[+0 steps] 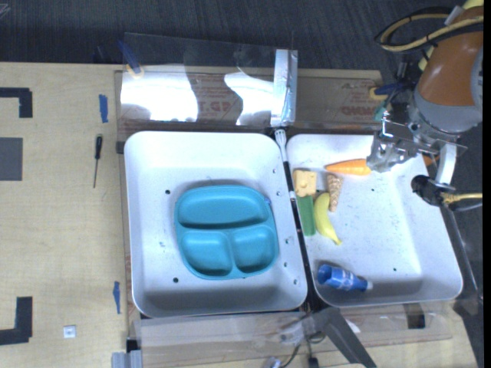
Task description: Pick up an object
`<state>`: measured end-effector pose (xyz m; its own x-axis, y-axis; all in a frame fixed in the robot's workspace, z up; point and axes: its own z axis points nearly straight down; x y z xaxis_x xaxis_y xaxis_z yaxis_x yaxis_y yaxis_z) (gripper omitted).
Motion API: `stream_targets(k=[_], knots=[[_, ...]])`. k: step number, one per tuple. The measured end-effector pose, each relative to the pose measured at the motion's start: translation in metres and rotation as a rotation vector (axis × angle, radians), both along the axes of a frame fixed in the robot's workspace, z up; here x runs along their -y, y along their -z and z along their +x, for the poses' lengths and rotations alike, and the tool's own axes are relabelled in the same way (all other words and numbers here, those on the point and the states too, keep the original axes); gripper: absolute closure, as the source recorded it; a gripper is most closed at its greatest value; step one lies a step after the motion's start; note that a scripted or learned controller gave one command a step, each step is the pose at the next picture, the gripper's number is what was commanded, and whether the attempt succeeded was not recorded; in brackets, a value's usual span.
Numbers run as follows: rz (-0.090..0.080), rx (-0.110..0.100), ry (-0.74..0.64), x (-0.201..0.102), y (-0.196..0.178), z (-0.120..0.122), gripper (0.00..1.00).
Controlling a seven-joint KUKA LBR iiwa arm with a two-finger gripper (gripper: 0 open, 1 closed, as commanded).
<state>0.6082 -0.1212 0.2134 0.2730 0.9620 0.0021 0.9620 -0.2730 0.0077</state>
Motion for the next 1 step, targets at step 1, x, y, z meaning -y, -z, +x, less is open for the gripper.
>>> stream_targets(k=[1], knots=[[0.001,-0.010,0.000,-0.0002,0.0052,-0.0021,0.00]])
